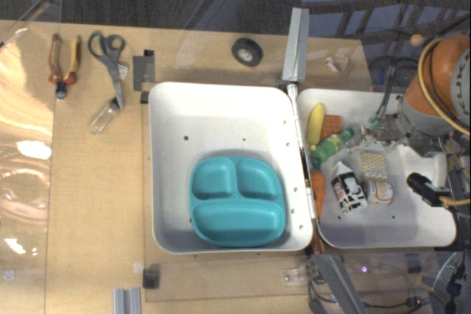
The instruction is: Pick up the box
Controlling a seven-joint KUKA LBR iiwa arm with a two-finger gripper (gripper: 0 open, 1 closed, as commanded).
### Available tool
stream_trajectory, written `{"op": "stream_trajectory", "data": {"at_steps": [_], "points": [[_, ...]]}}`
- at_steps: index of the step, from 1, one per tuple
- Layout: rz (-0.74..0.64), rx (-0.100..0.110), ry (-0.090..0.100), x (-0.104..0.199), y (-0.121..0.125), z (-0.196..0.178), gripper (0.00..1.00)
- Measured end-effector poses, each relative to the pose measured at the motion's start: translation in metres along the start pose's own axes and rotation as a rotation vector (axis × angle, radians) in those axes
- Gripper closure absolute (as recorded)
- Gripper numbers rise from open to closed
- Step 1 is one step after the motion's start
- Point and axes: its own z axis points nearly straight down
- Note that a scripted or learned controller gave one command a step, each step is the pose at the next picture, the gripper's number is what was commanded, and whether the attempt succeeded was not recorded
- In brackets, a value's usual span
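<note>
Whether the jaws of the gripper (386, 130) are open or closed cannot be told, since they are lost among grey metal parts and cables; nothing is seen to be held between them. The gripper is found well to the right of the banana (315, 123), at about the same height in the view, over the far part of the right bin (383, 235).

The box (348, 191), black and white, is seen lying on the floor of that bin, nearer the camera than the banana and a little to its right, apart from the gripper. Its long axis is set roughly from far to near, slanted so that the near end is turned rightward. The printing on its face is too small to be read.

A green thing (327, 147) is placed just on the near side of the banana, and a carrot (318, 187) beyond that, close to the left of the box. A pale patterned thing (373, 162) is seen between box and gripper; what it is cannot be made out. The arm is cut off by the view's right side.
</note>
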Motion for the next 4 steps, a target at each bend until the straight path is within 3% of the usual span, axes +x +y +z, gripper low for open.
{"op": "stream_trajectory", "data": {"at_steps": [1,2,3,4], "points": [[-0.023,0.036,0.016,-0.012,-0.070,0.021,0.00],[-0.042,0.037,0.019,0.020,0.024,0.027,0.00],[-0.114,0.035,0.020,0.028,-0.023,0.023,0.00],[-0.117,0.025,0.016,0.028,-0.018,0.011,1.00]]}}
